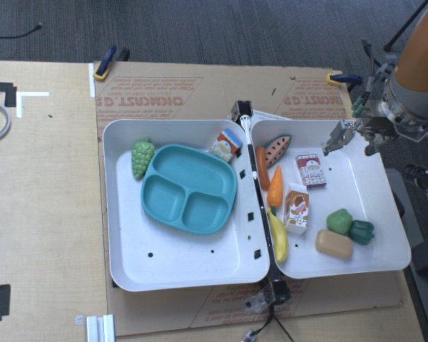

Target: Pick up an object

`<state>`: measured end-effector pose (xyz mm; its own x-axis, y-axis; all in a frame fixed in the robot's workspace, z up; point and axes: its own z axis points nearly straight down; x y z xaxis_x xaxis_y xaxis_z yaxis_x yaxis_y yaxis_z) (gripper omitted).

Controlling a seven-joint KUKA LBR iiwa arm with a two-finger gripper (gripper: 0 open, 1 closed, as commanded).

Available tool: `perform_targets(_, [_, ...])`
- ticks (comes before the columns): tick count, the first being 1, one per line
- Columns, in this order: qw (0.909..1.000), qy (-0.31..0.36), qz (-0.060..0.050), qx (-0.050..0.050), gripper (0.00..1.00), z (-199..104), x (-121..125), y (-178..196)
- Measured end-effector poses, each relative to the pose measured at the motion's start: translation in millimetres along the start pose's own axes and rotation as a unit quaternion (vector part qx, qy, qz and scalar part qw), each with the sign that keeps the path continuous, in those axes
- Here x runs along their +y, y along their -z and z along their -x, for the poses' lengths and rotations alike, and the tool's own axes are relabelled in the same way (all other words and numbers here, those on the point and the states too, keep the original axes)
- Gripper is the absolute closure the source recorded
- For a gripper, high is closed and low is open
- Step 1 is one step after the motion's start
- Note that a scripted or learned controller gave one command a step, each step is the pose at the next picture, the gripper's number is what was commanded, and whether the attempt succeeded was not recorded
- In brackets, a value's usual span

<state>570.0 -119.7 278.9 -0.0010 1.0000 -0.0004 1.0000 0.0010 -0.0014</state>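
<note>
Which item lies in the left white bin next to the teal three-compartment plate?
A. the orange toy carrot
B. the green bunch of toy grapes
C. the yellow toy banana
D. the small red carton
B: the green bunch of toy grapes lies against the upper-left edge of the teal three-compartment plate in the left white bin.

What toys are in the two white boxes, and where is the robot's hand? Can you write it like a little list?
left bin: teal divided plate, green grapes, small carton
right bin: watermelon slice, carrot, banana, two small cartons, green pepper, round green toy, tan bun
gripper: open, holding nothing, over the right bin's far right corner
arm: comes in from the right
</note>
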Motion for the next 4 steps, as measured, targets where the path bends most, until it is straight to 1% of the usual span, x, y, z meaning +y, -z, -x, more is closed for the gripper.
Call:
perform_targets(1, [1.0000,-0.002,0.000,0.000,0.00,15,35,-155])
perform_targets(2, [1.0000,-0.002,0.001,0.000,0.00,28,47,-186])
perform_targets(3, [1.0000,-0.003,0.001,-0.001,1.00,28,47,-177])
perform_targets(4, [1.0000,0.001,0.001,0.000,1.00,-13,64,-73])
